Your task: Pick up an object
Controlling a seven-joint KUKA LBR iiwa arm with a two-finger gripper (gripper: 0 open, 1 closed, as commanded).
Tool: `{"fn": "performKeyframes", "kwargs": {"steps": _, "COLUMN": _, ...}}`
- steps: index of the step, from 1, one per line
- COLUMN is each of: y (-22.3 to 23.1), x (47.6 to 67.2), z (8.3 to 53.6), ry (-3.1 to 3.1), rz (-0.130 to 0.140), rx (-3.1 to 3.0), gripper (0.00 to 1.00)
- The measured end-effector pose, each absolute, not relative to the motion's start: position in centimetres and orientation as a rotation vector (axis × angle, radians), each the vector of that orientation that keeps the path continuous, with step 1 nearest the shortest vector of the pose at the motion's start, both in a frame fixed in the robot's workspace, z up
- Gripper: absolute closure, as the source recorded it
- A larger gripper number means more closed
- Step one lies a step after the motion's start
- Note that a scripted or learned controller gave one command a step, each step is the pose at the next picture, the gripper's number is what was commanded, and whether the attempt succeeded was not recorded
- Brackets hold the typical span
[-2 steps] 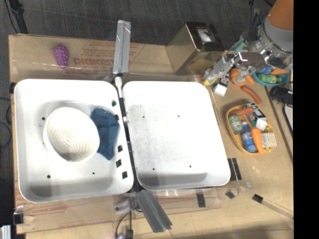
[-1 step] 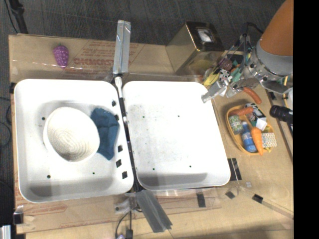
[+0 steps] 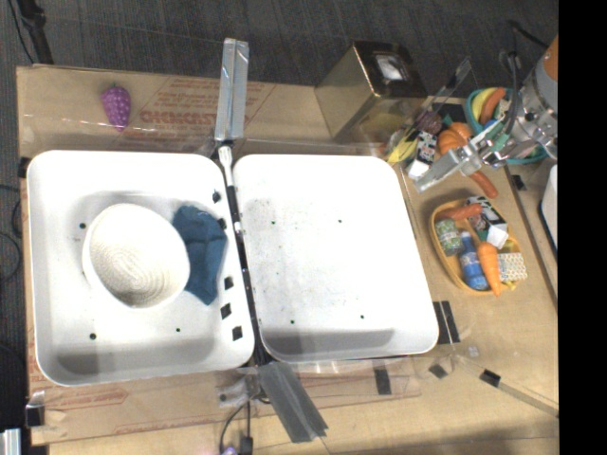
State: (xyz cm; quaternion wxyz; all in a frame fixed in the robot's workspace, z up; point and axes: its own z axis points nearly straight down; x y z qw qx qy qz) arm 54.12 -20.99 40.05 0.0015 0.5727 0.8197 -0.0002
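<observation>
One arm (image 3: 531, 112) right of bins (image 3: 398, 254), outside.

Dark carpeted floor (image 3: 285, 12) lies beyond the far edge of the light wooden bench (image 3: 493, 339). A brown cardboard box (image 3: 375, 88) stands at the bench's far side.

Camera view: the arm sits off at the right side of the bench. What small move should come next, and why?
Probably a sweep left toward the left bin. The tool hangs over the bench beside the right bin, near a pile of small toys, with nothing seen between its tips. The pickable things, a white round woven object and a blue cloth, both lie in the left bin.
</observation>
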Motion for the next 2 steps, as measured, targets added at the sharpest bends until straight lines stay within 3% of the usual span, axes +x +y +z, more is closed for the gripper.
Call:
{"fn": "performKeyframes", "kwargs": {"steps": 1, "y": -21.0, "x": 50.9, "z": 39.2, "ry": 2.781, "rz": -0.002, "rx": 1.463, "gripper": 0.0}}
{"fn": "performKeyframes", "kwargs": {"steps": 2, "y": -21.0, "x": 58.3, "z": 41.0, "ry": 2.72, "rz": -0.004, "rx": 1.572, "gripper": 0.0}}
